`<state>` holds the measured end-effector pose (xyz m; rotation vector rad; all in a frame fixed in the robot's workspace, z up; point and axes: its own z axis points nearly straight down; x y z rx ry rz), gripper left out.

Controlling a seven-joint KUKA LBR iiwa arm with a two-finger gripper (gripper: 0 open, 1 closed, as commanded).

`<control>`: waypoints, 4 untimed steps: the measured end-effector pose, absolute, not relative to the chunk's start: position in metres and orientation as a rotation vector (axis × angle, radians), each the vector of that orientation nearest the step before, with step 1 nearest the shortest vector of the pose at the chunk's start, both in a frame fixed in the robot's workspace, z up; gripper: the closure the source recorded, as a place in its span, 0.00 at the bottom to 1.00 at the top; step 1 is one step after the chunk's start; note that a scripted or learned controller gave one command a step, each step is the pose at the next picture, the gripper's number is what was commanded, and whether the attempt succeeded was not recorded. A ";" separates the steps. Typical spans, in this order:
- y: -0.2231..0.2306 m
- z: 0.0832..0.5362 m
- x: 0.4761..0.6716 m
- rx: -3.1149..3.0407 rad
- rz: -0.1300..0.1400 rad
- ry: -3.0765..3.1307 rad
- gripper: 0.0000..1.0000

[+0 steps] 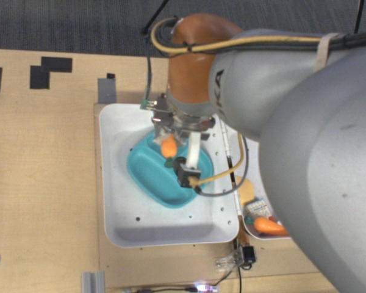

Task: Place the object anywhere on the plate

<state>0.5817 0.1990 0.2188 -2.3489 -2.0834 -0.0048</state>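
Pale wooden bench [43,182] under two shallow white bins; left bin [119,163] holding a teal plate [147,173], right bin [251,229] showing another orange piece [269,226] at its near corner. Hanging over the plate's far-right part: the gripper [171,146], with a small orange object [168,146] apparently nipped between its fingers, green bit below. Already above the plate, so the drop direction straight down, no sideways travel needed. Object's long axis hard to judge, roughly upright in the grip. Probably at the release stage; slight risk of rolling off the plate's rim.
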 end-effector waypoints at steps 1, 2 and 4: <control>0.196 0.219 0.582 -2.355 -0.003 -2.079 0.00; 0.171 0.266 0.646 -2.745 -0.008 -1.531 0.00; 0.238 0.203 0.664 -2.728 0.008 -1.548 1.00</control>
